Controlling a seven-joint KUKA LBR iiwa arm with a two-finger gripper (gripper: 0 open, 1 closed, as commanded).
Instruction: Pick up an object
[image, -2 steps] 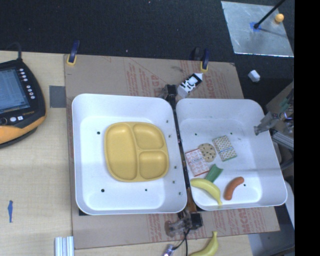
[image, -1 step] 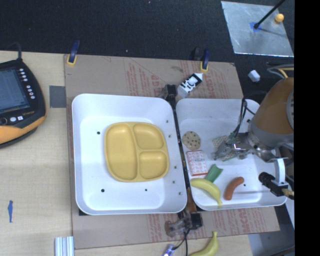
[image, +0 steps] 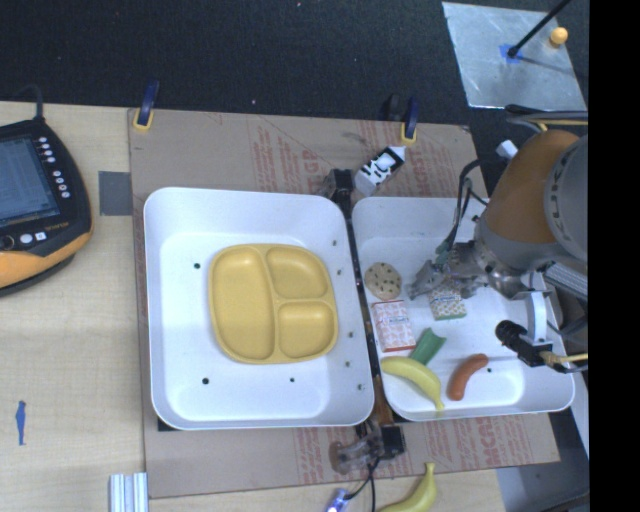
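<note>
- Nearest the lens: loose banana (image: 420, 490) on the bench edge, outside both bins, so probably not a target.
- Just behind it, small clamp fitting (image: 365, 450) at the seam between the bins, seemingly holding the two together.
- Left bin (image: 180, 380): yellow divided tray (image: 272, 302) lying flat in the middle, well apart from the gripper.
- Right bin (image: 500, 400): the pickable clutter, all within the arm's reach from the right.
- Near the front wall: second banana (image: 412, 378), sausage (image: 467, 376) just beside it, green piece (image: 427, 346) touching the banana's upper end.
- Along the left wall: red-and-white packet (image: 392, 325), round cookie (image: 382, 279) above it.
- Gripper (image: 440, 278) low over the middle of the right bin, directly above or touching a small patterned packet (image: 447, 305); likeliest target, judging by that position.
- Pincer state: cannot tell, too dark and blurred; nothing visibly held.
- Arm (image: 530, 200) bent in from the right, orange band above the wrist.
- Blue clips (image: 146, 105) at the back, pinning the cardboard sheet (image: 250, 150) under the bins.
- Teach pendant (image: 30, 205) parked far left, clear of the work.
- Pick judged not yet secured.
</note>
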